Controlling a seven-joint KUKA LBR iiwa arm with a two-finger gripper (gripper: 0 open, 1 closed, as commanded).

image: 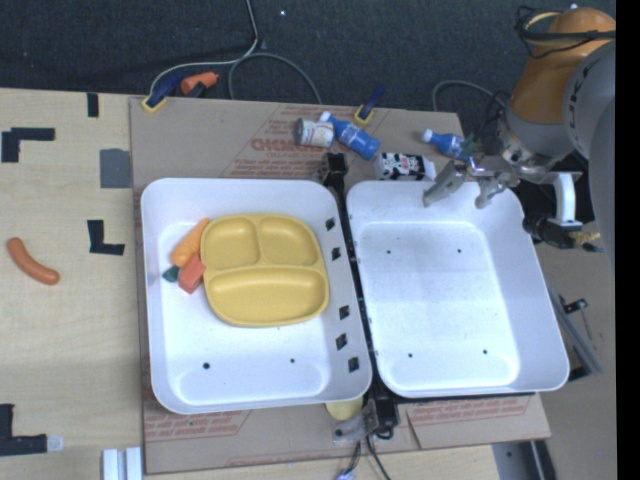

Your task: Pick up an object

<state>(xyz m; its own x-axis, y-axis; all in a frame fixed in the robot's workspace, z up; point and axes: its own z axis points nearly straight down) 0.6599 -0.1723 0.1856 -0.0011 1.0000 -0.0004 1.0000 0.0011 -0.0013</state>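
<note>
My gripper [462, 192] hangs over the far right corner of the right bin [450, 368], fingers spread open with nothing between them. In the left bin [240, 383] lies a yellow divided tray [265, 268]. An orange carrot-like piece [189, 243] and a small red block [191, 276] rest against the tray's left side.
Beyond the bins lie a blue and white bottle [340, 132], a black and white packet [405, 166] and a small blue piece [443, 142]. A sausage toy [32, 261] lies on the bench at far left. Cables and clamps run along the back edge.
</note>
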